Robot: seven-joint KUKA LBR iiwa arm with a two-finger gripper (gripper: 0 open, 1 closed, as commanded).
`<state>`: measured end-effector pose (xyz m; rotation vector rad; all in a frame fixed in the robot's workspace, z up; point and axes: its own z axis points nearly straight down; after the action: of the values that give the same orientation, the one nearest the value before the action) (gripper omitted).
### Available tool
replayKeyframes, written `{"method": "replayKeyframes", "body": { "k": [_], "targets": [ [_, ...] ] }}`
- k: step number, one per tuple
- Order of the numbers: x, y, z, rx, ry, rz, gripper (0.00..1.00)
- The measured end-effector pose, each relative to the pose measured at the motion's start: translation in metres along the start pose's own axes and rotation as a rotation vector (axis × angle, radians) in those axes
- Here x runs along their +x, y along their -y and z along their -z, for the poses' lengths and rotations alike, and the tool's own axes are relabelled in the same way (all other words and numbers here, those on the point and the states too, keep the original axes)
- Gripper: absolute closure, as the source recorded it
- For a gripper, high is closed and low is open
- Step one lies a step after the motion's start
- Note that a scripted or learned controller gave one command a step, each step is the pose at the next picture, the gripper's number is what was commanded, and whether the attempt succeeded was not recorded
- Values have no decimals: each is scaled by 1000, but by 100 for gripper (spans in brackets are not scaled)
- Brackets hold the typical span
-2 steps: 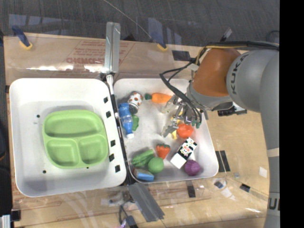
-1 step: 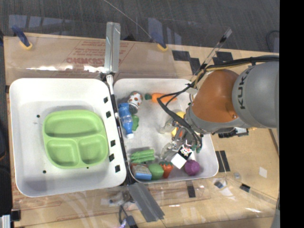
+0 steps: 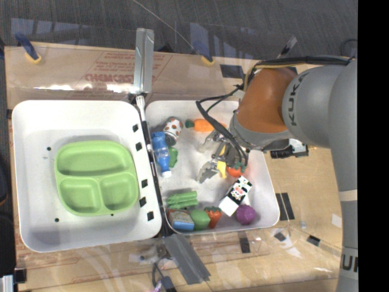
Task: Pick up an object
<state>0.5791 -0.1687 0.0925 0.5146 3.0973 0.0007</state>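
1. The gripper (image 3: 214,158) hangs over the middle of the right bin (image 3: 261,215); its metal fingers (image 3: 206,172) stand spread apart with nothing between them; the wrist and orange band hide the bin's upper right corner.
2. Just right of the gripper lie a small yellow piece (image 3: 221,168) and an orange piece (image 3: 234,172), half hidden by cables and hard to name.
3. Below the gripper: a black-and-white spotted block (image 3: 236,194), a purple ball (image 3: 245,214), a green ridged toy (image 3: 182,198), and a crowded cluster of toys (image 3: 193,218) at the bin's near wall.
4. Left of the gripper: a blue bottle (image 3: 161,152); up-left, a speckled egg-shaped toy (image 3: 172,126); above, a carrot (image 3: 202,125).
5. Far left of the gripper, the left bin (image 3: 30,120) holds a green divided tray (image 3: 96,177).
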Motion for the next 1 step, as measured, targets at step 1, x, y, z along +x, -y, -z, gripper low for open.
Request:
{"method": "replayKeyframes", "body": {
  "k": [1],
  "targets": [
    [-11,-79,0,4,0,-127,0]
  ]
}}
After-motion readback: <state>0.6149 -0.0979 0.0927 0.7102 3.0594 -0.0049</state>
